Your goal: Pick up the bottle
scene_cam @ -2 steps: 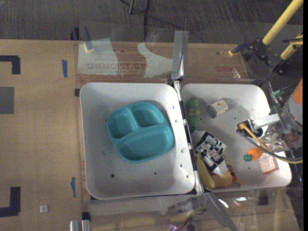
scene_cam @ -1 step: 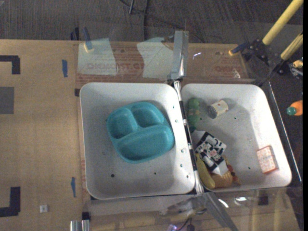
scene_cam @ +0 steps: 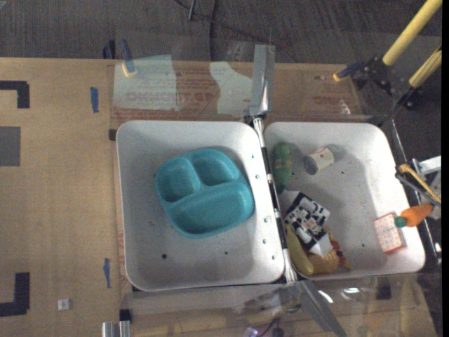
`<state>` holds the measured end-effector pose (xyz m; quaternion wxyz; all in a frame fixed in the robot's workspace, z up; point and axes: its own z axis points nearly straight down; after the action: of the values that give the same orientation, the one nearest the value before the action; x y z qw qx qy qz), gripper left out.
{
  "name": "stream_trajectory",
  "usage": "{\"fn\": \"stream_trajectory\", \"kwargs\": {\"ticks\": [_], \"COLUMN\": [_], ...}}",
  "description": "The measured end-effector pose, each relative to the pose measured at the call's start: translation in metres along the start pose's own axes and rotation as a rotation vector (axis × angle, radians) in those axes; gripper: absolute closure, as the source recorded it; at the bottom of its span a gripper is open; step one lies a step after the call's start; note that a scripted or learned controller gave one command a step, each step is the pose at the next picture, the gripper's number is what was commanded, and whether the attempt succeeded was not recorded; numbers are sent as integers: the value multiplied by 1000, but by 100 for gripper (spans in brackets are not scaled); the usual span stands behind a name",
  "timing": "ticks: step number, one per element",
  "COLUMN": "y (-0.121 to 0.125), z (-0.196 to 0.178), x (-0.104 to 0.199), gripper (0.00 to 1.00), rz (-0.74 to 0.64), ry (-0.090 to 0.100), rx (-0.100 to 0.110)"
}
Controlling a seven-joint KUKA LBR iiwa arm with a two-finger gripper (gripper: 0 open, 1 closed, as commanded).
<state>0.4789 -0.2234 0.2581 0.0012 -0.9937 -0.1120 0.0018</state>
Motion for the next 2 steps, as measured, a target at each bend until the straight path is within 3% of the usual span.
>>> {"fn": "stream_trajectory", "kwargs": {"ticks": [1,2], "y": [-1,5], "z": [39,-45], "x": [0,24], "gripper": [100,100], "rz": [23,13], "ry": [-1,1], "rx": [2,-1]}}
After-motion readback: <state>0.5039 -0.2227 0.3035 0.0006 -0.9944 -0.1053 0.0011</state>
